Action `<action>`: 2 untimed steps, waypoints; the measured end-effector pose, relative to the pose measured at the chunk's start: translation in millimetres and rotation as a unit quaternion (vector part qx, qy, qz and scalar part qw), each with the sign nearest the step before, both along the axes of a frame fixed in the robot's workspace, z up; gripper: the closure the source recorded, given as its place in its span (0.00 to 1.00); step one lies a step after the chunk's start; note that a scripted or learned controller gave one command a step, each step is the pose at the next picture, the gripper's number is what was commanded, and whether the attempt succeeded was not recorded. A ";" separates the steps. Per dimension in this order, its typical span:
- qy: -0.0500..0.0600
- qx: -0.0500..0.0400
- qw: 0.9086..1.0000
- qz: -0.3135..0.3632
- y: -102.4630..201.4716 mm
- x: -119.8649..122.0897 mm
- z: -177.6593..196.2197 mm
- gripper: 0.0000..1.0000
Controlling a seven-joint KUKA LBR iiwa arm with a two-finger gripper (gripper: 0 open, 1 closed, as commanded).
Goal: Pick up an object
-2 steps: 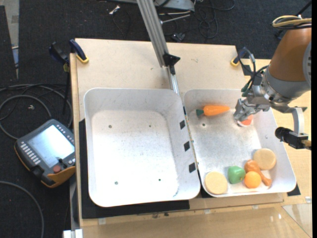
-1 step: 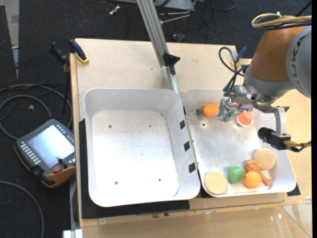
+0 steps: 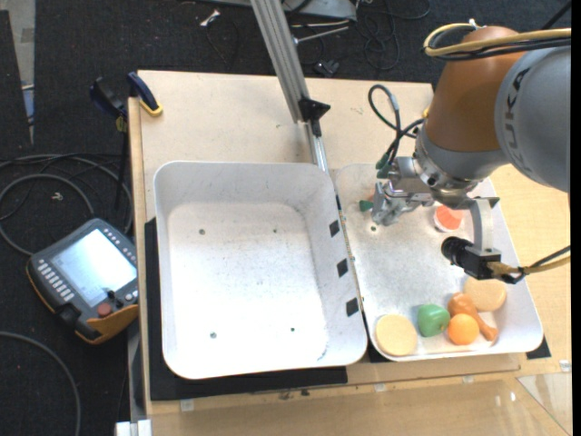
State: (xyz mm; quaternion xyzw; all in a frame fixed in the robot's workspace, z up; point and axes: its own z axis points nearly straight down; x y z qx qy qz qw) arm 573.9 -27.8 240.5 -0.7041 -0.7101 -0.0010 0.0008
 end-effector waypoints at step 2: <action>0.001 0.000 1.000 0.000 92.6 -30.2 10.0 1.00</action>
